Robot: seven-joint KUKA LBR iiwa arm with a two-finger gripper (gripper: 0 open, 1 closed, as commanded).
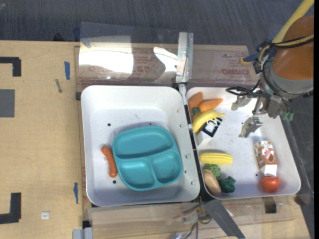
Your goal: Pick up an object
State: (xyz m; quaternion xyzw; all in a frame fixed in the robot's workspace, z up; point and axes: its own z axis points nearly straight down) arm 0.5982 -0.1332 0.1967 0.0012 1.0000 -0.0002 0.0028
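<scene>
A teal divided tray (147,157) sits in the left white bin (94,101).

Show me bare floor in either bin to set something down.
Left white bin: bare across the back, above the teal divided plate. Right white bin: bare middle between the yellow corn cob and the red-and-white packet. Its left edge is crowded.

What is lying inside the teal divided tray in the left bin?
All three compartments of the teal tray look bare. A sausage lies beside it on the left bin floor. Whatever is under the tray is covered.
</scene>
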